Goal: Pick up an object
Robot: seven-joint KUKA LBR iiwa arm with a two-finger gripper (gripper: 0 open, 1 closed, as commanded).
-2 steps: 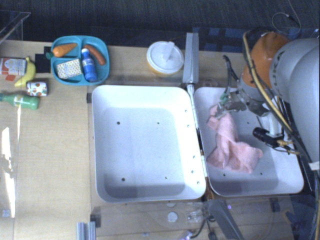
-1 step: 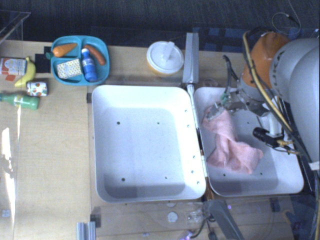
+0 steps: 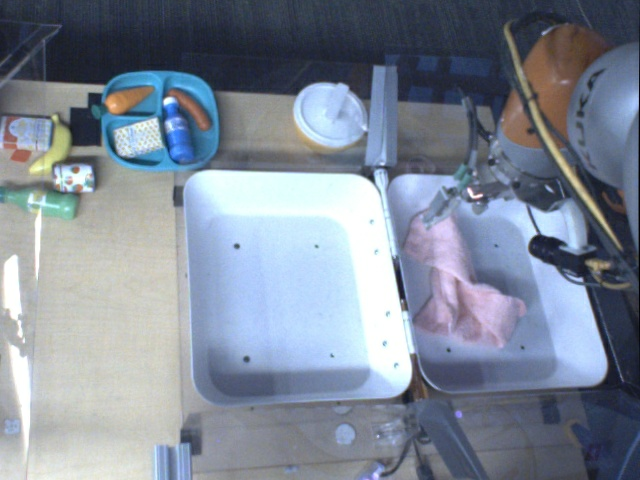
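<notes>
Pink cloth (image 3: 457,286) is lying crumpled in the right bin (image 3: 560,368), and we're seeing it stretched along a slant: its narrow end is pointing up toward the bin's far left corner, while the bulkier bunched end is spreading toward the middle of the bin floor. So the long axis is running from upper left down to lower right. The upper part is hugging the left wall, pretty much touching it.

The gripper (image 3: 452,199) is sitting right at that narrow top end, at the bin's far left corner, with the arm coming in from the right. We can't tell how the fingers are standing, the spot is too small and cluttered.

For room, we're looking at plenty of bare floor right of the cloth and along the near edge. The left bin (image 3: 290,378) is sitting just beside, sharing the middle divider. A white lidded cup (image 3: 330,115) is standing beyond the bins.
</notes>
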